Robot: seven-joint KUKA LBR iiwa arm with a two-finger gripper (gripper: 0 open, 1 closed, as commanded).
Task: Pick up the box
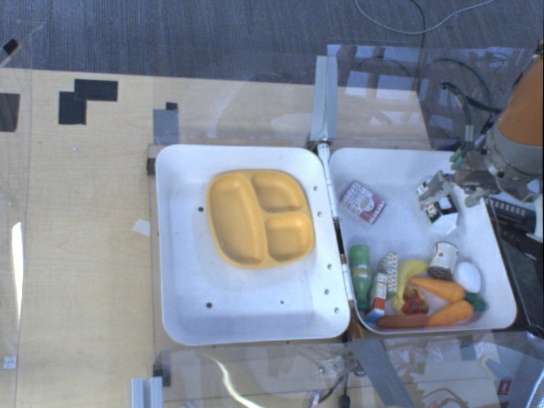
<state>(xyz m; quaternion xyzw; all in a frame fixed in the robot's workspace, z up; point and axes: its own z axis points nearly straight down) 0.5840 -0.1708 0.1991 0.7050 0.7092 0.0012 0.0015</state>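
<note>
A small red and white box (363, 201) lies flat in the upper left part of the right bin (399, 167), tilted a little. My gripper (441, 199) hangs over the upper right part of the same bin, to the right of the box and apart from it. Nothing shows in its grasp. The grey arm with its orange band (520, 113) comes in from the right edge.
A heap of toy food fills the right bin's near end: a green bottle (360, 275), a patterned carton (387, 272), carrots (442, 290), an egg (467, 275), a sausage (402, 320). The left bin (183, 253) holds a yellow divided plate (259, 217). Cables lie behind the bins.
</note>
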